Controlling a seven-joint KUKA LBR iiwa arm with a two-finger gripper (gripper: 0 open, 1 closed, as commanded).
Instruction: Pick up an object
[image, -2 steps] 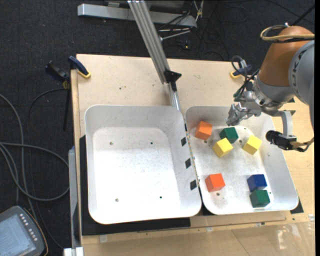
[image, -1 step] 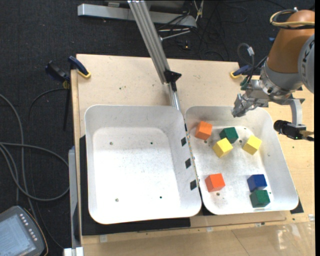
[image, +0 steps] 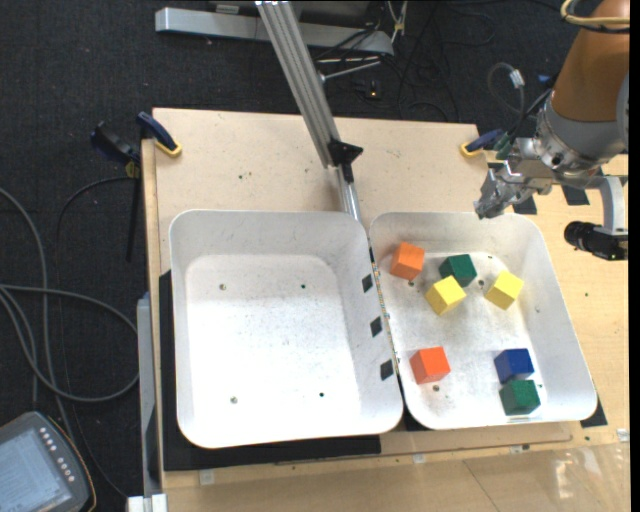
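Note:
The right bin holds several small cubes. Near its back sit an orange cube, a dark green cube and two yellow cubes. Toward the front lie another orange cube, a blue cube and a green cube. My gripper hangs above the bin's back rim at the upper right, apart from every cube. Nothing shows between its fingers.
The left bin stands beside the right one on the wooden bench. A slanted metal pole crosses the bench's back and meets the gap between the bins. Clamps grip the bench's back corners.

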